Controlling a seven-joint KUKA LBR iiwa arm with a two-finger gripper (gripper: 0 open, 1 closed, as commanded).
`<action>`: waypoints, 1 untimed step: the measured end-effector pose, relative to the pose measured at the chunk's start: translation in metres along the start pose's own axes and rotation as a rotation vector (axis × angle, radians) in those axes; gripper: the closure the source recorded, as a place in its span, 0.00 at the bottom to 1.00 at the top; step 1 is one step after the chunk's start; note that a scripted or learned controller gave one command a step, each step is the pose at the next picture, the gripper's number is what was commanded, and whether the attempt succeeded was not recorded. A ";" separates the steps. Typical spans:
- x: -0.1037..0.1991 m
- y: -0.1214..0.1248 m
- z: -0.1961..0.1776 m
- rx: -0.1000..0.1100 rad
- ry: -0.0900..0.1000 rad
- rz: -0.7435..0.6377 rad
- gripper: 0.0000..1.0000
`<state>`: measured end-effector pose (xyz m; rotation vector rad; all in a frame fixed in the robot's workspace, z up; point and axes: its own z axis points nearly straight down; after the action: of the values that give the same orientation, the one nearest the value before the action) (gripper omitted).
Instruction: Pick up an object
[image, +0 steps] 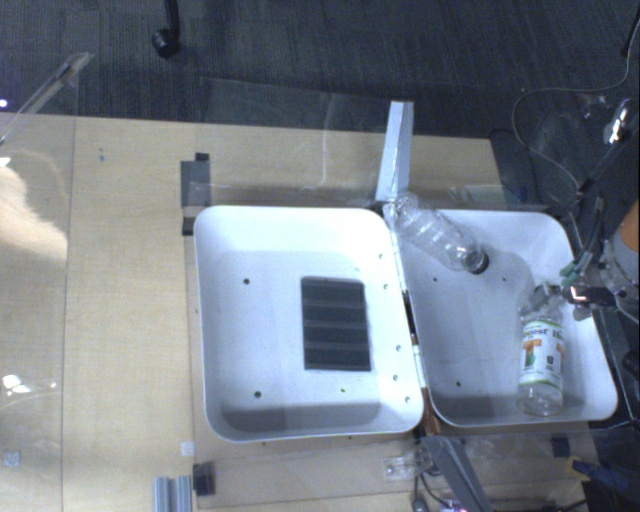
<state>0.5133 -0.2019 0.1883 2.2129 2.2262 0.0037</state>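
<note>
A clear plastic bottle with a white, orange and green label (541, 362) lies in the right bin (470, 400), near its right wall, its neck pointing to the far side. My gripper (562, 293) hangs at that bin's right edge, just over the bottle's neck end; I cannot make out whether it touches the bottle. A second clear bottle with a dark cap (437, 238) lies crumpled and slanted in the right bin's far left corner. A flat black ribbed rectangle (335, 323) rests in the middle of the left bin (230, 400).
A grey upright post (396, 150) stands behind the gap between the two bins. Cables and dark gear (590, 150) crowd the far right side. A clear panel (40, 250) covers the bench at the left.
</note>
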 end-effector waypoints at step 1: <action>-0.003 0.021 0.090 -0.012 -0.005 -0.140 0.00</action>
<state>0.5344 -0.2051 0.0983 2.0438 2.3665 0.0113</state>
